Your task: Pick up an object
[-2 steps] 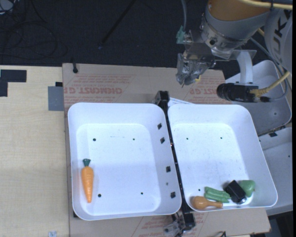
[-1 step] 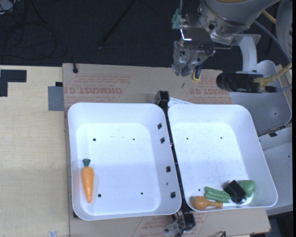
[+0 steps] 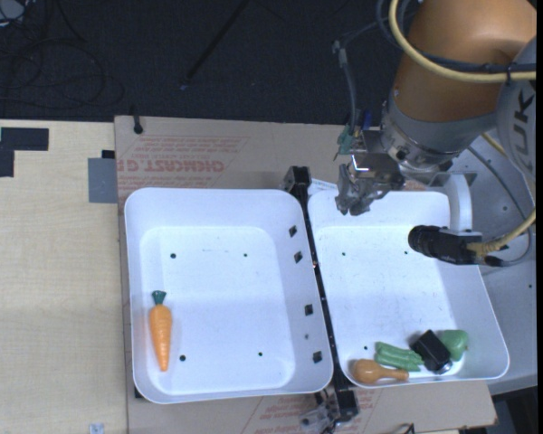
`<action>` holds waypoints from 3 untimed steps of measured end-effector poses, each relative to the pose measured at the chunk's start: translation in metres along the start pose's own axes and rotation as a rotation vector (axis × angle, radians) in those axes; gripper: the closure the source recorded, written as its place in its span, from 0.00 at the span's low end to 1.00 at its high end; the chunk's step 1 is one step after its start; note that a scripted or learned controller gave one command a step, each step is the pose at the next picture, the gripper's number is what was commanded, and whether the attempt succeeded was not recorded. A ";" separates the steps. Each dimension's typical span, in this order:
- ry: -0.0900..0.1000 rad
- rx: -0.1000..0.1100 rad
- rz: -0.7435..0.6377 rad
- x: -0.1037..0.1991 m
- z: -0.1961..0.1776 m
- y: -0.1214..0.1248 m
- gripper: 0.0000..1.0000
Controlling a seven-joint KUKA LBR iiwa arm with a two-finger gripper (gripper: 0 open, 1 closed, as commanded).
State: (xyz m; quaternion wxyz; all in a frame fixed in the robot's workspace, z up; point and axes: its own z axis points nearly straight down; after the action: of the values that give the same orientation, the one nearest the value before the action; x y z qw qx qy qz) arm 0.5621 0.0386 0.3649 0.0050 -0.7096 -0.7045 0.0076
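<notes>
Two white bins (image 3: 281,208) on cardboard sheet (image 3: 208,156) over pale wood bench (image 3: 45,287); dark floor behind; gripper (image 3: 353,204) above right bin's far edge, grasp state indeterminate.

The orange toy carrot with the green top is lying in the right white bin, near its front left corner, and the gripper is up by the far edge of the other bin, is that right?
Not quite. The camera view shows the orange toy carrot with the green top in the left white bin, near its front left corner. The gripper is by the far edge of the right white bin.
</notes>
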 end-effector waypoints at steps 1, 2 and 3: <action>0.004 -0.028 -0.010 0.016 -0.123 0.025 1.00; 0.001 -0.005 -0.003 -0.022 -0.009 0.051 1.00; 0.003 -0.005 -0.010 0.009 0.067 0.045 1.00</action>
State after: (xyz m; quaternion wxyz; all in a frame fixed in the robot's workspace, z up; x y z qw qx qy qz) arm 0.6058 0.0466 0.2968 0.0043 -0.7062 -0.7080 0.0045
